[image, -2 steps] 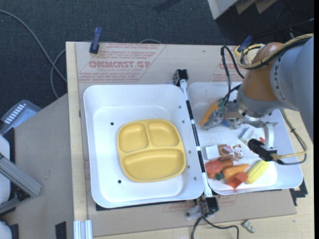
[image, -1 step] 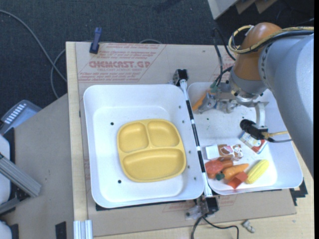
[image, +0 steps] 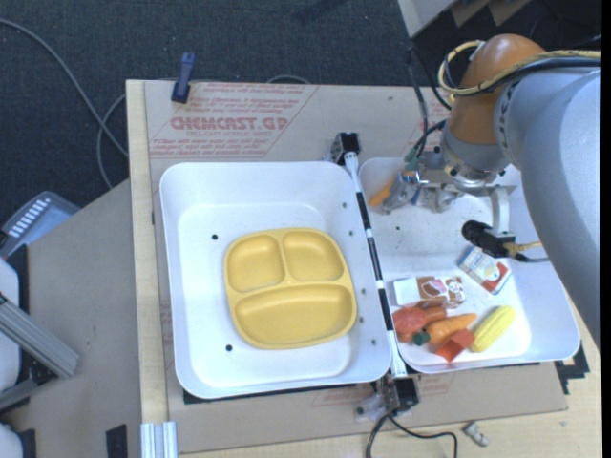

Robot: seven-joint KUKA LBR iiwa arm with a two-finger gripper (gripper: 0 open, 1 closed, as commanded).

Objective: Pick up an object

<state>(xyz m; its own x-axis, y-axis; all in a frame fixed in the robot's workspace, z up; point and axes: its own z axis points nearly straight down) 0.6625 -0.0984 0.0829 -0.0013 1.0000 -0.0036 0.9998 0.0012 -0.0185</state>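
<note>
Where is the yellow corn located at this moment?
The corn lies in the right bin, near its front right corner, just right of the orange and red toy foods.

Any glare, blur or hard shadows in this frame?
Camera view: even, soft light; the yellow tray is sharp, with faint sheen; the arm close to the lens looks soft and oversized; weak shadow under the tool in the right bin.

"CHEMCAST GP" in red on the brown board
</note>
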